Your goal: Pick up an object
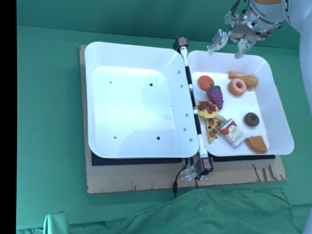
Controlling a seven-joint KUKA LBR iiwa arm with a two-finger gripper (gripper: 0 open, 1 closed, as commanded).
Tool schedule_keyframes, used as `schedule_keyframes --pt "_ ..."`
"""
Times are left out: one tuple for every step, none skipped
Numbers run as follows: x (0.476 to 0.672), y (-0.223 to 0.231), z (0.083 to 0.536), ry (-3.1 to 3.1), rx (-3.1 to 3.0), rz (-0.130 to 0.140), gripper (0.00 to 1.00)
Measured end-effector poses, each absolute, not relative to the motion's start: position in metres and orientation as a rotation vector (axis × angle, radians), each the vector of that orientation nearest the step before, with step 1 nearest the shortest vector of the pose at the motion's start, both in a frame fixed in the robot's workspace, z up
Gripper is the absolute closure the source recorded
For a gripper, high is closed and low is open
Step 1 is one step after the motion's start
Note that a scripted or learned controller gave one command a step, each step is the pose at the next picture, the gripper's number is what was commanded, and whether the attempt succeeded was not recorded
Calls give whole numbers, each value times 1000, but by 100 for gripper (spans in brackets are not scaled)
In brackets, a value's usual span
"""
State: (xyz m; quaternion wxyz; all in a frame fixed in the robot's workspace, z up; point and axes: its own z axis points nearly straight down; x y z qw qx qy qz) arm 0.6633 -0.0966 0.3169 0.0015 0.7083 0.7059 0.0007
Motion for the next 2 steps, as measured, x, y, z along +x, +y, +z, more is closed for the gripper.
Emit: schedule_keyframes --pt "670 -99 258 2218 2226 -6 0" --pt "666 -97 198 2218 2226 -7 0"
